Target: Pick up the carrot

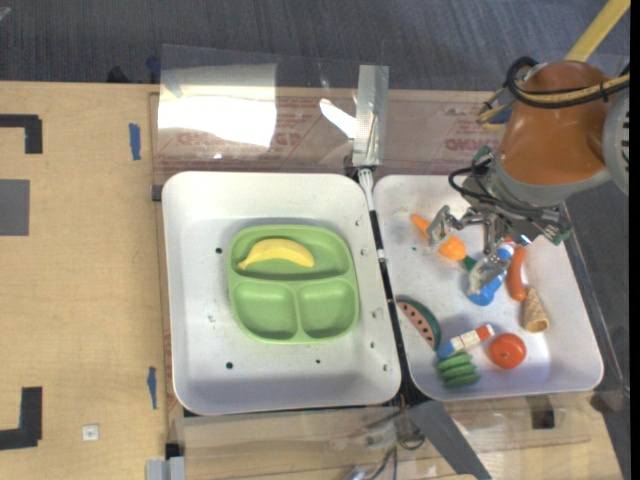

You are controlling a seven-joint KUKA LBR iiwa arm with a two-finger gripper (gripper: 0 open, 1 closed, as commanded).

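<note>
In the right bin, an orange carrot piece lies in the upper middle part. A smaller orange bit sits just to its upper left. My gripper hangs low over the bin under the orange wrist band. It is right beside the carrot piece, on its right, and partly over a blue toy. The wrist and cables hide how the gripper stands around the carrot piece.
The right bin also holds a red-orange long toy, a cone, a tomato, a watermelon slice and a green stack. The left bin holds a green divided plate with a banana.
</note>
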